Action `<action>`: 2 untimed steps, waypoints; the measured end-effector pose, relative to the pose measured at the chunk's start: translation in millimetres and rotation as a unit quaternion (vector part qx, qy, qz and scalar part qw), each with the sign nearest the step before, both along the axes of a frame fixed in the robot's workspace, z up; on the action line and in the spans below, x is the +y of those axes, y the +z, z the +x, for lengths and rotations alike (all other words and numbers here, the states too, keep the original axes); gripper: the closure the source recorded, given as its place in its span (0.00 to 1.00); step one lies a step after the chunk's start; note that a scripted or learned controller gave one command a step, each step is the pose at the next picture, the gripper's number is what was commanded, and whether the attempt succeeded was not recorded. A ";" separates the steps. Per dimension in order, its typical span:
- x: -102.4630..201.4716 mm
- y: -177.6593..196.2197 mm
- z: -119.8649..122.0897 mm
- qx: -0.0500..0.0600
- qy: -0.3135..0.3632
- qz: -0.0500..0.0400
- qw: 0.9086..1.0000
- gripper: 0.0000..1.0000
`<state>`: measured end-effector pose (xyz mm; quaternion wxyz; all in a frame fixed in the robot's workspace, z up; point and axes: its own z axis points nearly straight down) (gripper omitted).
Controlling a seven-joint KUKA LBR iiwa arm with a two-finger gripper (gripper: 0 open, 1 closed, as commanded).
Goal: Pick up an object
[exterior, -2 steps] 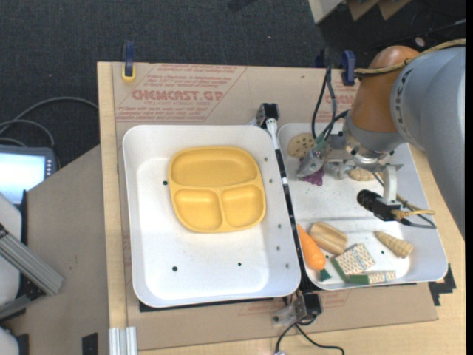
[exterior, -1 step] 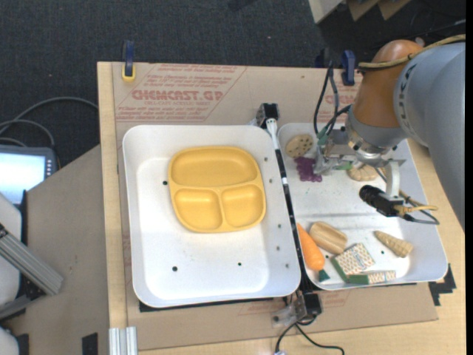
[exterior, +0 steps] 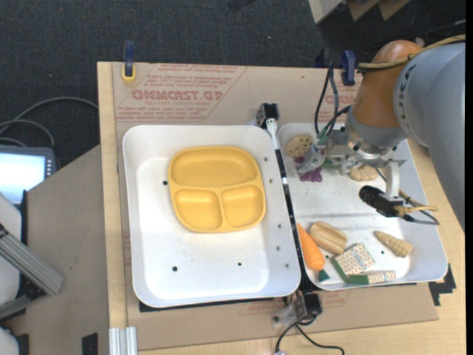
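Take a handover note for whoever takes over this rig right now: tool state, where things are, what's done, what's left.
Tool: low in the far left part of the right bin, beside a small purple piece; whether it holds anything cannot be told.
Right bin: round cookie in the far left corner; carrot, bread roll, printed packet and cone along the near side.
Left bin: yellow divided plate.
Done: no object visibly lifted.
Left: grasp one object and raise it.
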<state>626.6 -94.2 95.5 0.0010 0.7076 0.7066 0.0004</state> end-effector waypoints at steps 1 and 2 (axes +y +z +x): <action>-3.5 -11.8 36.5 0.003 0.001 0.000 1.000 0.00; 0.2 -11.0 -18.8 0.004 0.000 0.001 1.000 0.00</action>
